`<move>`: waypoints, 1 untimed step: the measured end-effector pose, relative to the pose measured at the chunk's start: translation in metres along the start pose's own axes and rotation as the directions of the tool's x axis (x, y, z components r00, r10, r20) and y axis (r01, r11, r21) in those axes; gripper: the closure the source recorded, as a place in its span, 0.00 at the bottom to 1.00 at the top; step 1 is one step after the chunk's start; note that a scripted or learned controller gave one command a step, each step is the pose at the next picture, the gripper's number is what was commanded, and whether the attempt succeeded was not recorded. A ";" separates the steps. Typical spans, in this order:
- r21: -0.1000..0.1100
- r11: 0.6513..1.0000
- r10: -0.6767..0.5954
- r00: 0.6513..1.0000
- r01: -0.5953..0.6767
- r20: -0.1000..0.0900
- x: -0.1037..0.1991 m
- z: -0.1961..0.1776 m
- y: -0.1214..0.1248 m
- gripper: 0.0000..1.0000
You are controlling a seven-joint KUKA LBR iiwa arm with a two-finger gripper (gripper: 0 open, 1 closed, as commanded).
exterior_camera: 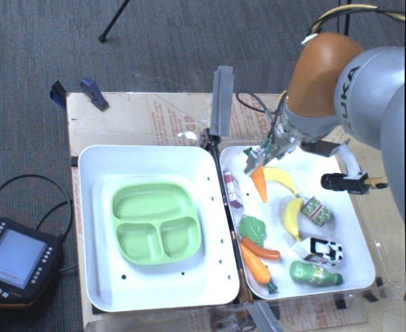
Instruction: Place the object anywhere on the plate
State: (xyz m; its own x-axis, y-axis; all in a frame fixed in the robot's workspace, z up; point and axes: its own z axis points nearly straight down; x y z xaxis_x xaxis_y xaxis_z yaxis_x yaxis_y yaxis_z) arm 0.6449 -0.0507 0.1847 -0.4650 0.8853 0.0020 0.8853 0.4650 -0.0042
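Gripper (pixel 255 159): poised low over the back left corner of the right bin (pixel 355 185), at the end of the grey arm (pixel 368 95) that slants in from the right. Fingertips sit right at the top end of a carrot (pixel 259 184); whether they are spread or closed, and whether the carrot is actually between them, cannot be told at this size. Judged to be on approach to, or at the point of grasping, that carrot.

Carrot, task's likely object: lies in the right bin, thick end up toward the gripper, point toward the front. Not on the plate.

Items listed relative to that carrot:
- Banana (pixel 280 178): just beside it on the right, curving away.
- Small purple packet (pixel 232 189): just to its left, against the bin wall.
- Second banana (pixel 292 217): to the front right.
- Green carton (pixel 317 211): beyond the second banana, further right.
- Leafy green piece (pixel 252 228): directly in front.
- Two more orange carrots (pixel 258 258): near the front left of the bin.
- Black-and-white carton (pixel 321 252) and green bottle (pixel 315 275): front right.

Plate (pixel 157 223): green, three compartments, in the left bin (pixel 99 178), well apart to the carrot's left across the bin divider. The crowded right bin explains the pick at the carrot's exposed upper end.
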 end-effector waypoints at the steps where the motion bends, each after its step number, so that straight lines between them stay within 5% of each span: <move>1: 0.000 0.997 -0.073 0.997 0.073 0.000 0.026 -0.099 -0.055 1.00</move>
State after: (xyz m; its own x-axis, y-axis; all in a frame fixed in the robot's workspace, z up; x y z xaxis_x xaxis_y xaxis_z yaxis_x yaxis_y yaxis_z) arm 0.5848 -0.0535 0.2837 -0.5287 0.8488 0.0021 0.8488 0.5287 -0.0035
